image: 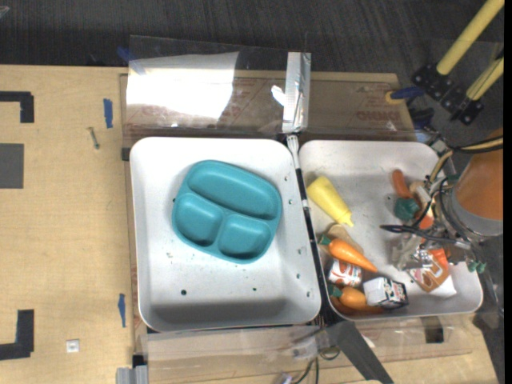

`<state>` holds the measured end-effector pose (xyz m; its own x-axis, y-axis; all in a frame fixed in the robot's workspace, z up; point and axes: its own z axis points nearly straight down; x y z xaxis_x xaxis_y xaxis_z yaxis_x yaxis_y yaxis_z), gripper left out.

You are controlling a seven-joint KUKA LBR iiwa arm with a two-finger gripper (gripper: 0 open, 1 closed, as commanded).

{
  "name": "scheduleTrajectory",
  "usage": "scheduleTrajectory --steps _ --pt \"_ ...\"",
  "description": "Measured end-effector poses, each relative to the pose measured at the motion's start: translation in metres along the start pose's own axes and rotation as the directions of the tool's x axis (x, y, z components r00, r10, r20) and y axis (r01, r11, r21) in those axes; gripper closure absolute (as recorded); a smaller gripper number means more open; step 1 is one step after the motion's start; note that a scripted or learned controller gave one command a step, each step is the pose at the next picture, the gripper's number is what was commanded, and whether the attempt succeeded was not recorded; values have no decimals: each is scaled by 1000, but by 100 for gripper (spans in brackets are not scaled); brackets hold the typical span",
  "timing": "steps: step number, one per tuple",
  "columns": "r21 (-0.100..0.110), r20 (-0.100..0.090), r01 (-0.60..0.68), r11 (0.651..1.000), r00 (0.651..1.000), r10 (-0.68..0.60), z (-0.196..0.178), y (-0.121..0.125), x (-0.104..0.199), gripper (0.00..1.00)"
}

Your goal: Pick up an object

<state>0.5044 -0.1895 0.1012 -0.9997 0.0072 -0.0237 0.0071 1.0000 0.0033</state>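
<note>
Arm enters from the right edge; orange band and grey wrist sit over the right bin (376, 152), at its right side. The claw (410, 245) hangs low among cables and small items there. Whether it is open or closed, and whether anything is in it, I cannot tell: the tip is lost against dark wires and clutter.

Right bin contents: yellow bottle (330, 200) at upper left, lying with its long axis running from upper left to lower right; carrot (352, 254) near the bin's middle-left, on the same slant; a second orange piece (352, 301) along the bottom wall; a small white carton (385, 292) just beside it; an orange-and-white packet (433, 272) at lower right, very near the claw.

Left bin (152, 238) holds a teal divided plate (227, 210), well apart from the claw.

Judgement: the packet is nearest, just below and right of the claw. The carrot lies to its left; closing across its slanted axis would call for wrist rotation.
</note>
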Motion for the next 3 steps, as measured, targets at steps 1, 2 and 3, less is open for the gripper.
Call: scheduleTrajectory --steps 1,2,3 --pt "6 -9 -137 991 991 137 -115 39 -47 100" --pt "6 -17 -139 990 990 139 -112 38 -45 0" --pt "9 -11 -348 937 937 348 13 4 -17 0"
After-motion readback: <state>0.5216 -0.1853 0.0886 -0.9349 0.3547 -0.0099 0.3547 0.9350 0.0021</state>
